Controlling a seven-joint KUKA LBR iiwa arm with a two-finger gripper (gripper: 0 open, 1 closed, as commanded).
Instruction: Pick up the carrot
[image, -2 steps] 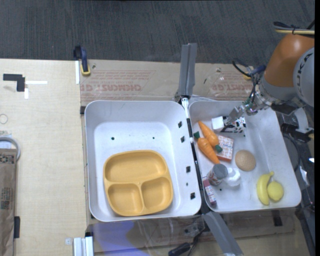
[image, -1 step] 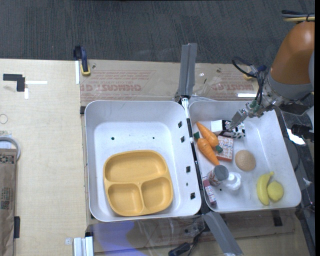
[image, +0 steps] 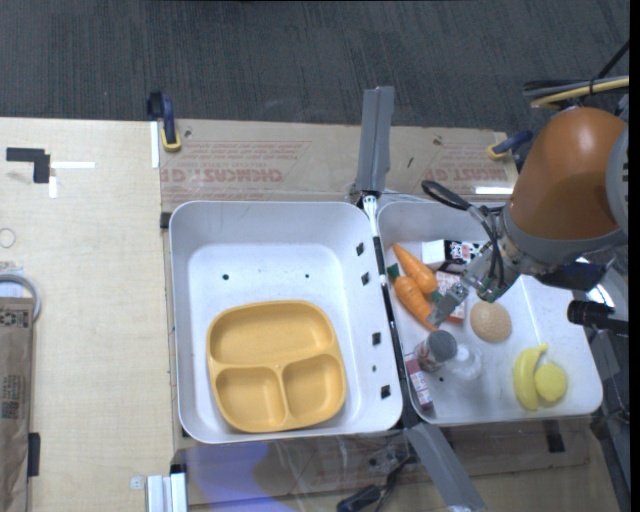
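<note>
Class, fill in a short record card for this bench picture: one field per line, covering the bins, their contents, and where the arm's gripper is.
left bin: holds a yellow divided plate
right bin: holds two carrots, a round bun, a banana, a clear bottle
carrots: lying side by side at the bin's left side
bun: right of the carrots
banana: near the bin's front right
bottle: lying below the carrots
gripper: low over the right bin, beside the carrots; grip unclear
</note>
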